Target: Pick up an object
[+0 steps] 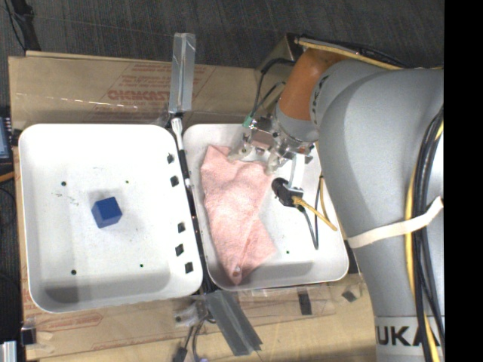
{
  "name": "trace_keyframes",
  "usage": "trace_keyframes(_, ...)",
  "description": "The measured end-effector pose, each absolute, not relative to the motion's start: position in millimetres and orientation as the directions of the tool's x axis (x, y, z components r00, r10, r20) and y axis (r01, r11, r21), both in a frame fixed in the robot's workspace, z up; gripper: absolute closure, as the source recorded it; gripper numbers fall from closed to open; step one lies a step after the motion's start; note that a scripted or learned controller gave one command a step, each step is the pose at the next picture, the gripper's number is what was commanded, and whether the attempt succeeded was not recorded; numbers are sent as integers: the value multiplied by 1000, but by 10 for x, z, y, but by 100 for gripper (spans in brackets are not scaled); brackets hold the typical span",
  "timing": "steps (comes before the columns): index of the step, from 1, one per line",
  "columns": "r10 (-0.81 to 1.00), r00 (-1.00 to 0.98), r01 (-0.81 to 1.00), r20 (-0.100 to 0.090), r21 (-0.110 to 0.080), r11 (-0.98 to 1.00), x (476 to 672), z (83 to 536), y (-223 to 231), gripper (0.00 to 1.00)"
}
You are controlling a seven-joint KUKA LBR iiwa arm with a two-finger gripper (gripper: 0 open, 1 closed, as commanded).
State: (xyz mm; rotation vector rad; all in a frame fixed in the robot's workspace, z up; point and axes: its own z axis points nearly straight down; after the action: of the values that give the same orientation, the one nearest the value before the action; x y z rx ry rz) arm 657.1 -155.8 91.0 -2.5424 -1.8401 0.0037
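A pink cloth [234, 213] lies crumpled in the right bin [302, 266], stretching from its far left part down to its near wall. My gripper [262, 151] is low over the far end of that bin, right at the cloth's upper right corner. The wrist and its fittings cover the fingertips. A small blue cube [107, 211] rests on the floor of the left bin [53, 149], left of centre and far from the gripper.
The grey arm [377, 172] with its orange band [302, 81] covers the right bin's right side. A black and yellow cable [302, 202] hangs by the wrist. A metal divider post [181, 74] stands between the bins at the back. Brown cardboard lies under both bins.
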Motion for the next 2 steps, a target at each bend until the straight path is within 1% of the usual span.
trace_keyframes(1,988,154,988,0,-1,-154,6524,923,-1965,0)
trace_keyframes(2,989,146,989,0,-4,-146,6531,1008,-1942,100)
